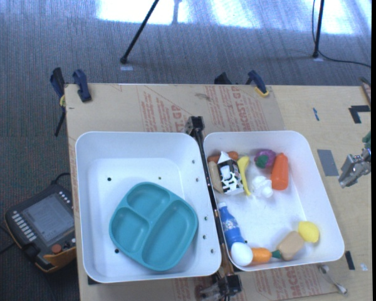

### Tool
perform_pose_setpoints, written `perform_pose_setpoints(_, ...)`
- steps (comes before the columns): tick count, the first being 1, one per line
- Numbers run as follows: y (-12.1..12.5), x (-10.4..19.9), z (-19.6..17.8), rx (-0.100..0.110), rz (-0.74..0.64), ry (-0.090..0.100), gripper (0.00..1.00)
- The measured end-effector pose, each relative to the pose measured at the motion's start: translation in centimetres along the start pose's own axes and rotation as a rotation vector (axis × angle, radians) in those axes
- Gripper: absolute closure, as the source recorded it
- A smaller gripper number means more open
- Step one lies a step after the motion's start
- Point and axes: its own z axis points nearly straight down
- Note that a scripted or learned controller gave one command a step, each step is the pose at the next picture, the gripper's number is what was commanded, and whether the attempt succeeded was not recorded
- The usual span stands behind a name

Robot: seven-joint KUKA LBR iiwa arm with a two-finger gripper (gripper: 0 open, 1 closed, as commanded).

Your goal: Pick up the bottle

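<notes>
Lying along the left wall of the right bin (313, 162), the blue bottle (229, 226) touched a white egg (241, 253) at its near end. The gripper (354, 170) hung outside that bin's right rim, well apart from the bottle, and I could not tell how it was set.

The bottle (230, 226) lies in the right bin (319, 187), plate (153, 226) in the left.

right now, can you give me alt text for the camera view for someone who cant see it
A blue bottle lies along the left wall of the right white bin among toy foods, while the hand is outside that bin's right edge. The left white bin holds a teal divided plate.
</notes>
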Motion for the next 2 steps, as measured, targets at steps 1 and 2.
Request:
perform_pose_setpoints(1, 0.05, 0.04, -0.56, 0.007, -0.006, 0.003, 1.00)
perform_pose_setpoints(2, 0.09, 0.08, -1.12, 0.014, -0.011, 0.005, 1.00)
